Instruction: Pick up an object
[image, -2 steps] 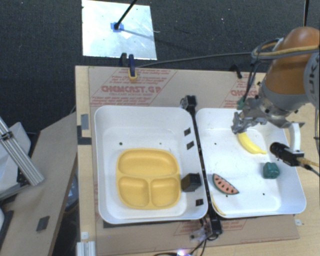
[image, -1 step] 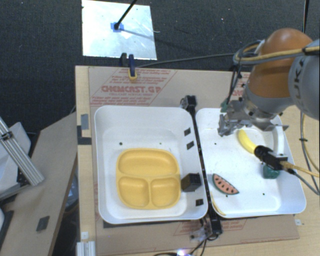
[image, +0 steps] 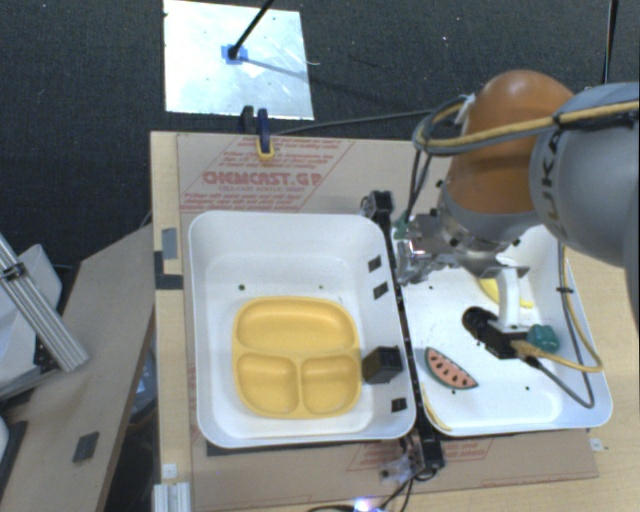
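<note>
step: reaching, claw (image: 407, 253) low at right bin's (image: 492, 396) inner wall
claw: width cannot be told
next: centre over watermelon slice (image: 451, 368)

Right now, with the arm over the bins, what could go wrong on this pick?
1. The gripper hangs over the walls where the two bins meet, so a straight descent may hit a rim.
2. The watermelon slice lies flat in the right bin, so a grasp may slip off it.
3. The black block sits against the left bin wall, leaving little room for a grasp.
</note>
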